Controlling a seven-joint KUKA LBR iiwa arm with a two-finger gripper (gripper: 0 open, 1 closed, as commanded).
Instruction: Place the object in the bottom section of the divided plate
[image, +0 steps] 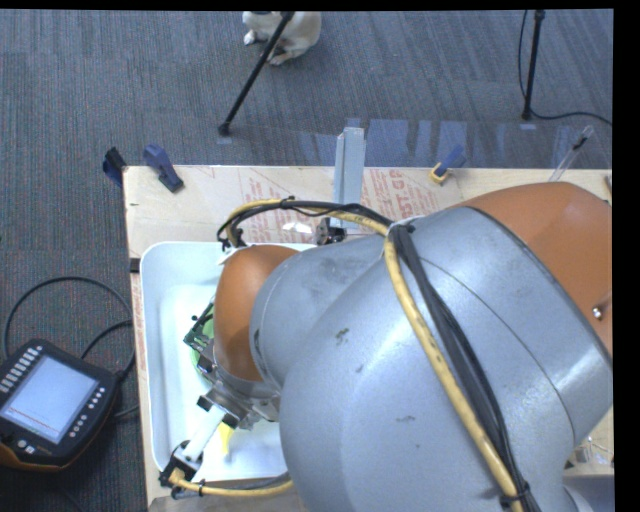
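Note:
My grey arm with its orange band (245, 300) reaches down into the left white bin (160, 300) and covers most of it. The gripper (228, 405) is low over the bin's near half, largely hidden under the wrist. A small green thing with dark marks (201, 334) peeks out at the wrist's left edge; I cannot tell whether it is the plate or the object. A bit of yellow (226, 433) shows just below the gripper. The arm hides the divided plate's sections.
The bin's left wall and a strip of white floor (175, 400) are visible. A metal post (350, 165) stands at the bench's back edge, beside a blue clamp (162, 167). A teach pendant (45, 400) lies on the carpet to the left.

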